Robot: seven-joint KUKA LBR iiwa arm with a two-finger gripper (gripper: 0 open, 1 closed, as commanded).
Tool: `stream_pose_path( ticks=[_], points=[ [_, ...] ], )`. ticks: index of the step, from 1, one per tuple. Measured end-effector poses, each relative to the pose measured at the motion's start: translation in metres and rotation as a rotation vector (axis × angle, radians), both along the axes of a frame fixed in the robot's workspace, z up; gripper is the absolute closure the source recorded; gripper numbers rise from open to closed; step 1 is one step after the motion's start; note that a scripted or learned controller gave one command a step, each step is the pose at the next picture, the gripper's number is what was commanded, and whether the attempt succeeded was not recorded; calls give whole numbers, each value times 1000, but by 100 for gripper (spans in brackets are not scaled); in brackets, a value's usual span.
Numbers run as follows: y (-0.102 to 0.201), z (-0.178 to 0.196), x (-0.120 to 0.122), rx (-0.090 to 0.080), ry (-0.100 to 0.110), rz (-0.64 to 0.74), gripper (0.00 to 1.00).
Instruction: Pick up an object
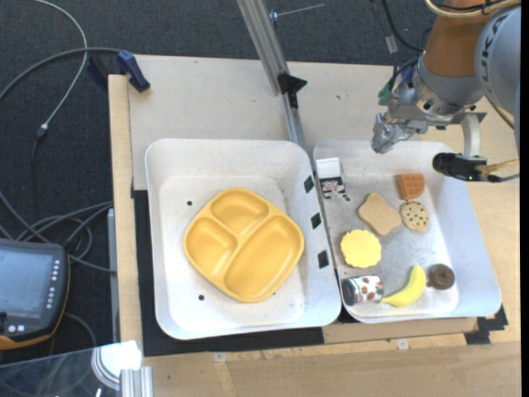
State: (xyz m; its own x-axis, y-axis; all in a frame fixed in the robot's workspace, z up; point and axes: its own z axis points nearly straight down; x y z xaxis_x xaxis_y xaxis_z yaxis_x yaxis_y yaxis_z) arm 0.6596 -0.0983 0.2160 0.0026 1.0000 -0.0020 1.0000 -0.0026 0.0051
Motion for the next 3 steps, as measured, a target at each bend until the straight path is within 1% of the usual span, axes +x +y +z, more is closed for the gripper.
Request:
stream_pose_path(
  ticks=[1,2,3],
  points=[
    [-95,34,-29,-4,0,-4,100],
    [-79,-30,-50,5,14,1,100],
    [-73,-21,-55,4,7,3,100]
  ],
)
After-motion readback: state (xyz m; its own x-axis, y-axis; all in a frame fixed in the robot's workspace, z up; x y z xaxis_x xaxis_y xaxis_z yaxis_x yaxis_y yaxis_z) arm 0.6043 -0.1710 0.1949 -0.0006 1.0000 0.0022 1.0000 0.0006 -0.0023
